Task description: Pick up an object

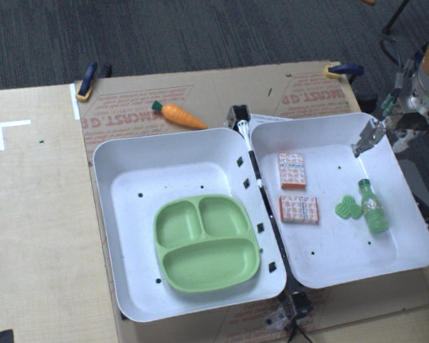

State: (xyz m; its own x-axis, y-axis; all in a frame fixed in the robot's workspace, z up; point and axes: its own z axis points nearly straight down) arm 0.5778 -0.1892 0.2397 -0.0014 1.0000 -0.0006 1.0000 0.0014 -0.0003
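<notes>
Over the right bin's far right corner: the gripper [368, 139] hangs at the rim, nothing between its fingers; whether they are spread or pressed together I cannot tell from this angle.
Right bin [340, 264]: two small orange-and-white boxes, one [292, 171] lying beyond the other [300, 209], near the left wall.
Green bottle [372, 206]: lies on its side toward the right wall, below the gripper and apart from it.
Small green piece [347, 208]: just beside the bottle, on its left.
Left bin [123, 177]: holds a green divided plate [206, 242] with three compartments.
Carrot [179, 115]: on the cardboard behind the left bin, outside both bins.
</notes>
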